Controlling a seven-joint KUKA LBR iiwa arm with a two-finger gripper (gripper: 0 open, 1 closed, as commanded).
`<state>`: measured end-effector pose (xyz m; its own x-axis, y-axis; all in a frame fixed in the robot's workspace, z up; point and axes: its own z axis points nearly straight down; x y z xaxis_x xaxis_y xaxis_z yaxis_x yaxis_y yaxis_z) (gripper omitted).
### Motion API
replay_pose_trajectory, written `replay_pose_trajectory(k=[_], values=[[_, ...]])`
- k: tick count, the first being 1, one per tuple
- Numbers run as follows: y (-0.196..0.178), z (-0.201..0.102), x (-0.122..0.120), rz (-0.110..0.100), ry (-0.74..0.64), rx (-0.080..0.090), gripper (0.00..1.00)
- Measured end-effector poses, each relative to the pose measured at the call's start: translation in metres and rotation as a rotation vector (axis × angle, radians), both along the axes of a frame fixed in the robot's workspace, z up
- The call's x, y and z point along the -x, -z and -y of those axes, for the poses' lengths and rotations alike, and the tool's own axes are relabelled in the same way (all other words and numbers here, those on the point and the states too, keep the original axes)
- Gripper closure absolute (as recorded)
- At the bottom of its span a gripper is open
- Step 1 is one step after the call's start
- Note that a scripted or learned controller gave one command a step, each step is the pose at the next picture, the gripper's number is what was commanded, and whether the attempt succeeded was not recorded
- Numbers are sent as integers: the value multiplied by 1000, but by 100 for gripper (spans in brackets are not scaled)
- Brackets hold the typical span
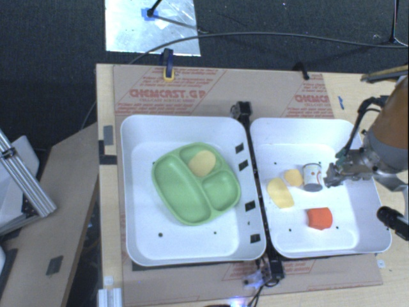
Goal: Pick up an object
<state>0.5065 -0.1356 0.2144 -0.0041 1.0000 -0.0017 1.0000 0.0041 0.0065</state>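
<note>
Tool (330, 176) beside small white can (312, 176) in right bin (367, 235); finger state unclear. Can's axis direction unclear.

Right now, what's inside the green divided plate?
One yellow, rounded item lies in the green divided plate's upper compartment. The other compartments show bare green. What's beneath the item is covered.

arm (390, 139): grey, orange band | tool (337, 173): dark metal | cable (358, 123): thin black loop

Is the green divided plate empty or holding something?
Holding something: one pale yellow rounded piece lies in the top compartment of the green divided plate.
</note>
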Motion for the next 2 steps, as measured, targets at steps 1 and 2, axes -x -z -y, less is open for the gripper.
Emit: replay_pose_trajectory(k=[1,2], values=[[5,0,-1,-4,2,-1,100],[3,-48,-14,-4,-6,-3,100]])
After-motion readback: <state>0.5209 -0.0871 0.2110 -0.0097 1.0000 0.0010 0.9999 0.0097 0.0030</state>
